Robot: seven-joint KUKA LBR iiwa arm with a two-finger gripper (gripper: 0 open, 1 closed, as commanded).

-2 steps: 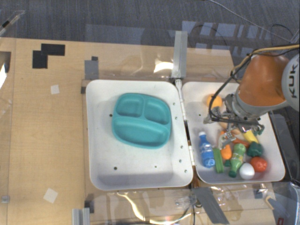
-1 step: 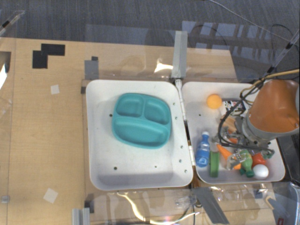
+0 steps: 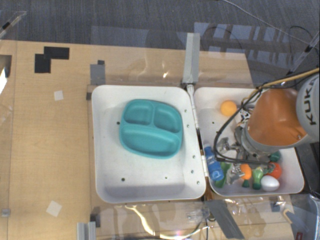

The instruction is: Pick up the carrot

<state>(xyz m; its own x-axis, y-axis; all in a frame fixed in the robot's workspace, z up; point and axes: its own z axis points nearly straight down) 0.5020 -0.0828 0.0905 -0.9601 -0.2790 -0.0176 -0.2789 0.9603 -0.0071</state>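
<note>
Orange shows twice in the right bin (image 3: 298, 181): a small carrot (image 3: 245, 171) lies near the near edge among a huddle of toys, and an orange ball (image 3: 228, 108) sits apart toward the far side. The arm's orange band (image 3: 274, 118) hangs over this bin, and the pincer (image 3: 239, 165) sits low, just beside or touching the carrot; whether it is spread or pressed together cannot be told. Beside the carrot lie a blue bottle (image 3: 214, 166), green pieces (image 3: 257, 175), a red piece (image 3: 275, 170) and a white egg (image 3: 270, 183). A teal divided plate (image 3: 150, 128) rests in the left bin (image 3: 107, 179) on the wooden bench (image 3: 45, 149).
</note>
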